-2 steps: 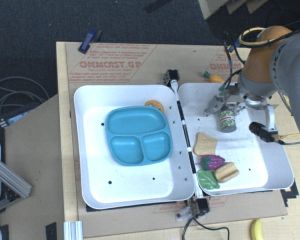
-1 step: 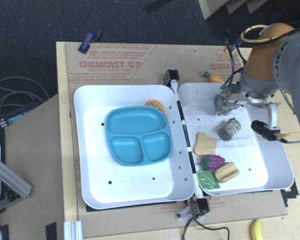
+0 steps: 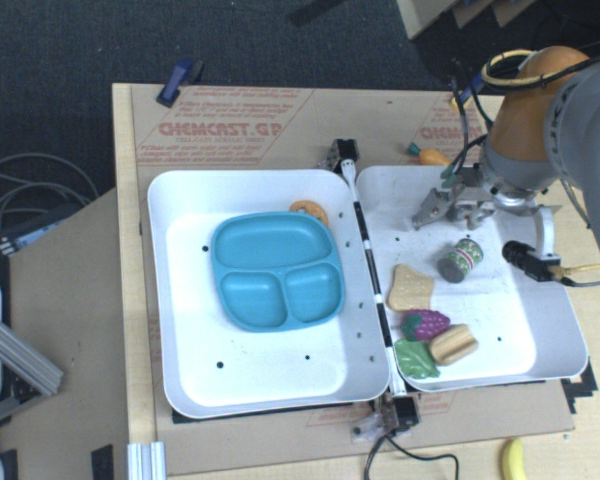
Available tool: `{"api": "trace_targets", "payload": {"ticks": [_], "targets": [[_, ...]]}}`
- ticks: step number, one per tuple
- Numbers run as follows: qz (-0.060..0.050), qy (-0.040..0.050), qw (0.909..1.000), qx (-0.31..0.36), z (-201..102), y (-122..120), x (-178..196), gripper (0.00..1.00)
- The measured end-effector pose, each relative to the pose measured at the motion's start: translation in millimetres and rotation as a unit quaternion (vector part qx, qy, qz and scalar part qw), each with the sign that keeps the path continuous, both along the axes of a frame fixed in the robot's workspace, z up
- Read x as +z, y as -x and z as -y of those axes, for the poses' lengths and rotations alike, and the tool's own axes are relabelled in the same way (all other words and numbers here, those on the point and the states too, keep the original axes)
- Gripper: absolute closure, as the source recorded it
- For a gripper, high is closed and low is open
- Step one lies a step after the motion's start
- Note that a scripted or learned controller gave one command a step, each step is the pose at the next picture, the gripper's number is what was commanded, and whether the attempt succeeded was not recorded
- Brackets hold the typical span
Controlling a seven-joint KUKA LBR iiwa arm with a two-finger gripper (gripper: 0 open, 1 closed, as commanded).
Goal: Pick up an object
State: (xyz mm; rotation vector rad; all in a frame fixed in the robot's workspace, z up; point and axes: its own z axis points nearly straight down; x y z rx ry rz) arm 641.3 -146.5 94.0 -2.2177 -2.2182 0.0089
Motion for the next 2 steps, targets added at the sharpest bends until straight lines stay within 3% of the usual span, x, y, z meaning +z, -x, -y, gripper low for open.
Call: {"api": "trace_targets", "payload": {"ticks": [1, 2], "targets": [[0.003, -0.0004, 1.0, -0.001, -12, 56, -10, 0.0], [0.004, 0.0004, 1.0, 0.0, 59, 16, -9, 0.0]]}}
